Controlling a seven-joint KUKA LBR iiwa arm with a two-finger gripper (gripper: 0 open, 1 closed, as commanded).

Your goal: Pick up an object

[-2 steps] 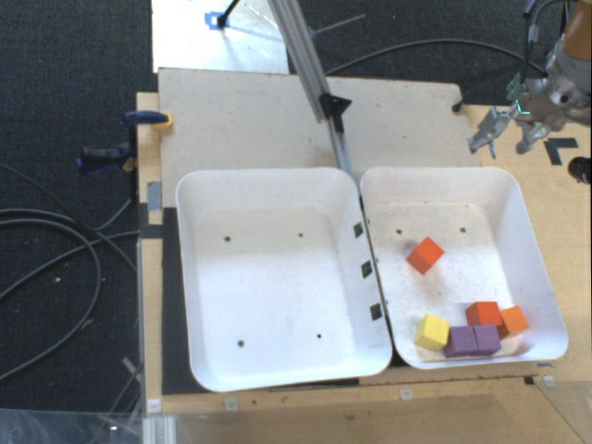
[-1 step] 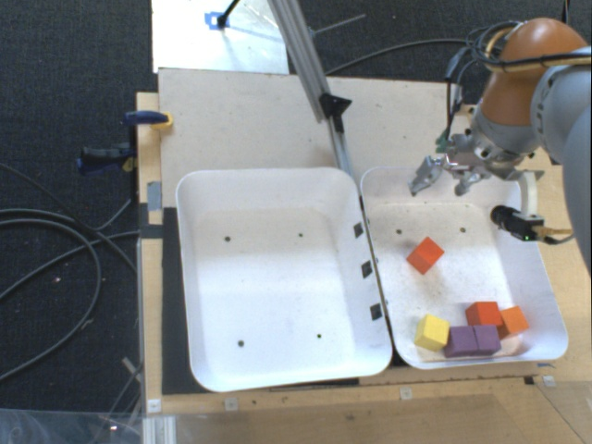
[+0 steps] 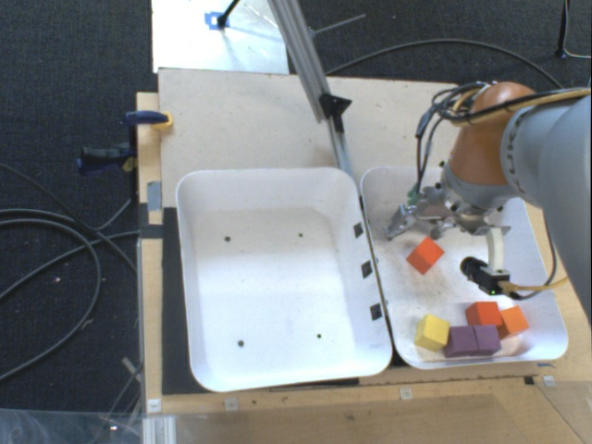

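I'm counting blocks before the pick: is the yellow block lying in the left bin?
No, the yellow block lies in the right bin, near its front edge beside the purple block.

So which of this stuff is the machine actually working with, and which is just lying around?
Part of the job:
- pincer, above the right bin
- orange block just below it
- yellow block, purple block, red block and small orange block, clustered at the bin's near edge

Just lying about:
- left bin
- blue clamp on the bench edge
- black cables on the floor
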